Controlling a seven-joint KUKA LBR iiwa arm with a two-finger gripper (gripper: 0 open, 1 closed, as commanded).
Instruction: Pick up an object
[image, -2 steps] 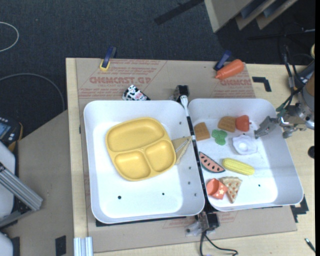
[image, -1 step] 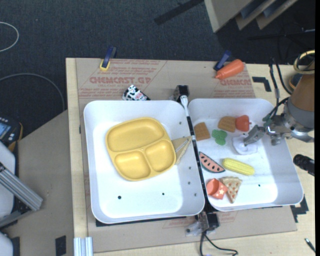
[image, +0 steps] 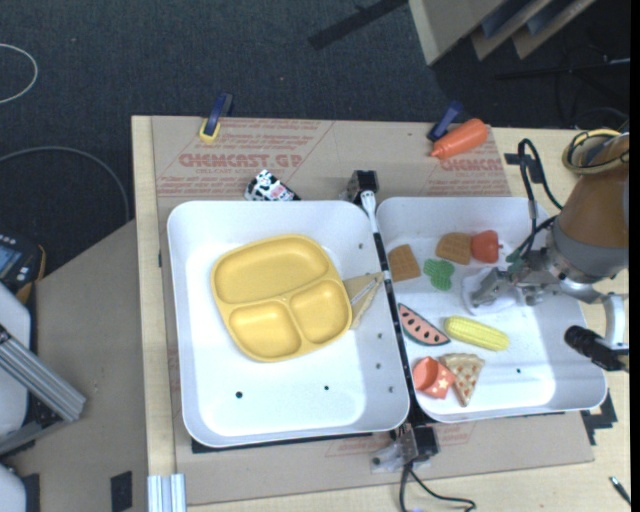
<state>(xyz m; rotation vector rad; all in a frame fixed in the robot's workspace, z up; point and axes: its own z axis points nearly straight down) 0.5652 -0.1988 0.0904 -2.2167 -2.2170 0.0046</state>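
Pincer (image: 487, 291) first: mine is low in the right bin (image: 540, 385), reaching in from the right with my grey arm (image: 590, 225) behind it, its metal tips pointing left over the bin floor. From this slanted overhead camera view I cannot tell how wide it stands, and I see nothing caught in it. Nearest to me is the corn cob (image: 476, 333), lying just below and slightly left of the tips, its long axis running left to right with a slight downward tilt to the right; I judge it the likeliest pick, and I would need to come a little toward the bin's near edge and close across its short width. Other candidates lie around: a green piece (image: 438, 270) just left of the tips, a red piece (image: 485, 245) and a waffle-like square (image: 453, 248) above them, a brown slice (image: 404, 262) farther left, a watermelon wedge (image: 421, 327), a tomato (image: 430, 376) touching a pizza slice (image: 463, 374) near the front. Over in the left bin (image: 290, 415) sits a yellow divided plate (image: 280, 296), well apart from me.
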